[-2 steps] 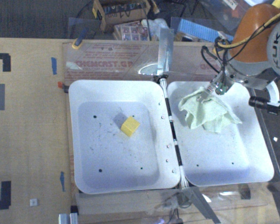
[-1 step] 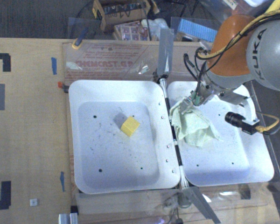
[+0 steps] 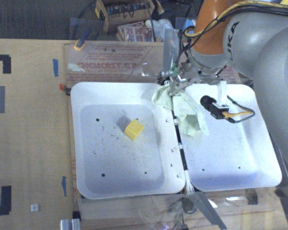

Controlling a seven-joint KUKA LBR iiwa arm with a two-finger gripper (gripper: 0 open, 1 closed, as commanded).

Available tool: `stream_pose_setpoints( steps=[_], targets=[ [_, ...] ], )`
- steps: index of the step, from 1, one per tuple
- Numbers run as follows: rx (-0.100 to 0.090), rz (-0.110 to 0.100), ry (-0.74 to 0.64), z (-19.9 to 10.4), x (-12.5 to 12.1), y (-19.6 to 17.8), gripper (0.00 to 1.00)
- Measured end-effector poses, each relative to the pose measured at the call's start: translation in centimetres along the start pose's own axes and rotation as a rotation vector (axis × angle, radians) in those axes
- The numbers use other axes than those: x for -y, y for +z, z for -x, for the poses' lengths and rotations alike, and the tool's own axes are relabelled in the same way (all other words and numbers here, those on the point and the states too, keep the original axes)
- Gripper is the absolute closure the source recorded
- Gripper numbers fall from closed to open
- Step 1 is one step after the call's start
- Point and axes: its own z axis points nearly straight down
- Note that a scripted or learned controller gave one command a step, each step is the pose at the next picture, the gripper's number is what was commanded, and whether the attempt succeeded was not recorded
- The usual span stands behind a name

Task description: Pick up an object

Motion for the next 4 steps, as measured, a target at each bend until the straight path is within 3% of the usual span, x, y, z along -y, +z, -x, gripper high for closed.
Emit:
stream_pose_setpoints(
  steps=[3, 4],
  targets=[
    [0.001, -0.002, -0.052, 0.4, 0.0, -0.9, 1.00],
    [-0.003, -0.003, -0.264, -4.2, 0.1, -2.2, 1.00]
  ],
)
